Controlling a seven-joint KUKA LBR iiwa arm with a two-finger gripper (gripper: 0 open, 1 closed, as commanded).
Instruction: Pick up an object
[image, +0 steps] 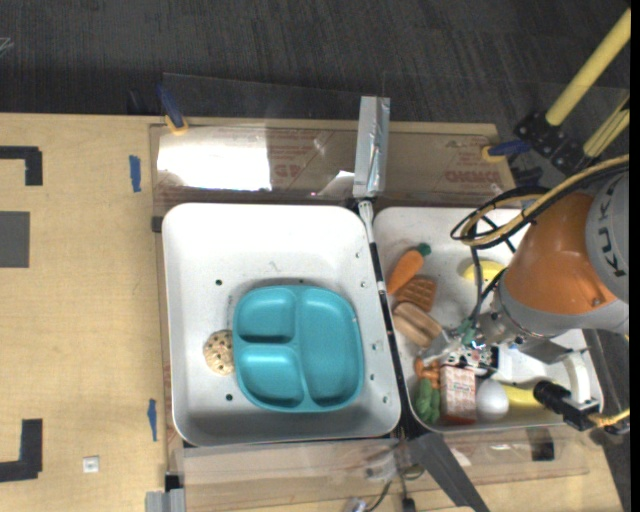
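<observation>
The pincer (462, 352) hangs just above the red carton (459, 392).

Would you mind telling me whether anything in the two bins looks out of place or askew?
Mostly tidy. The teal plate sits slightly turned in the left bin, with a cookie beside its left edge rather than on it. The right bin holds a crowded heap of toy food under the arm.

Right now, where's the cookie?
The cookie lies in the left bin, on the camera view's left side, right against the left edge of the teal divided tray.
</observation>
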